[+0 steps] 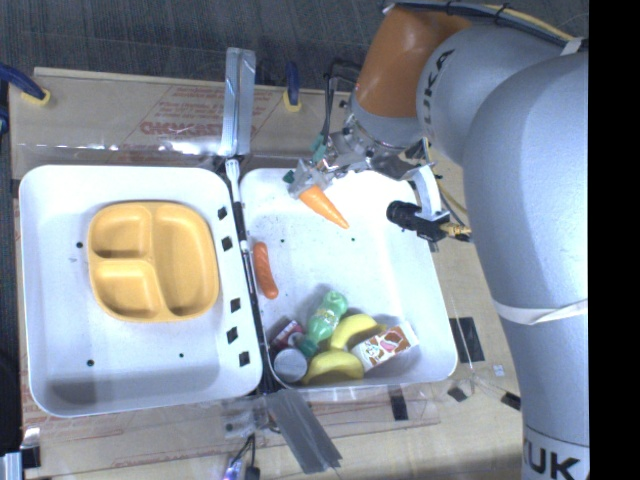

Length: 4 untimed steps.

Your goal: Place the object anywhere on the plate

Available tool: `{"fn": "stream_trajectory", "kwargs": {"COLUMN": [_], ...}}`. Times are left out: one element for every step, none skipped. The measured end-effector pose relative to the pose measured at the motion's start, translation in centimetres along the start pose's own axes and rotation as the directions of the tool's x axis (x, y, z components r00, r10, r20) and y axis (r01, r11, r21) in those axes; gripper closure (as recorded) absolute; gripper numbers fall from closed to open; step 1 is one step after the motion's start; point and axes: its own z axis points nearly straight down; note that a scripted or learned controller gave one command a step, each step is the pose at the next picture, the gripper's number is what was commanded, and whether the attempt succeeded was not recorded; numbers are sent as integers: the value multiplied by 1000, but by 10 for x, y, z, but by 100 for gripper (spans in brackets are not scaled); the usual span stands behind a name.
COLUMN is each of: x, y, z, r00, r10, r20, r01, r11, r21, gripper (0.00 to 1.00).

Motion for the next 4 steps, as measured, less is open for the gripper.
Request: {"fn": "stream_trajectory", "kwargs": {"x": [84, 75, 157, 220], "y": [-16, -21, -65, -26], "z": [1, 1, 1, 7], "r00": [959, 979, 919, 758], "r10": [-284, -206, -395, -652], "r20": [-2, -2, -2, 2], "r01": [284, 206, 395, 652], "r11": [959, 979, 919, 758], "r21": [2, 3, 2, -2], "gripper": [100, 100, 100, 100]}}
